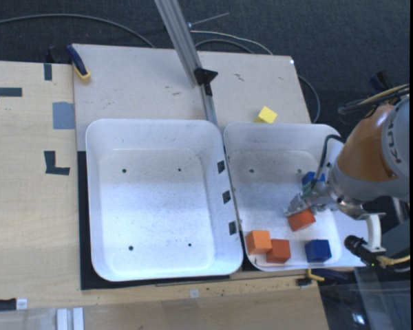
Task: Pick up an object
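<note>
The gripper [304, 208] hangs low in the right bin [275, 137], and its jaws seem to pinch a red-orange block [302, 219]. Near the front wall sit an orange block [259, 240], a red block [279, 250] and a blue block [318, 250].

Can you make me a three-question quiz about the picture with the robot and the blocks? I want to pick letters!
1. Where is the yellow block?
A. in the left bin
B. on the bench behind the bins
C. in the right bin

2. How many blocks sit along the front of the right bin?
A. three
B. one
C. five

3. What is the pincer doing?
A. hanging over the left bin
B. resting on the yellow block
C. reaching down at an orange-red block

Answers: 1 B, it lies outside both bins. 2 A, an orange, a red and a blue block. 3 C, the pincer sits right on that block in the right bin.
</note>
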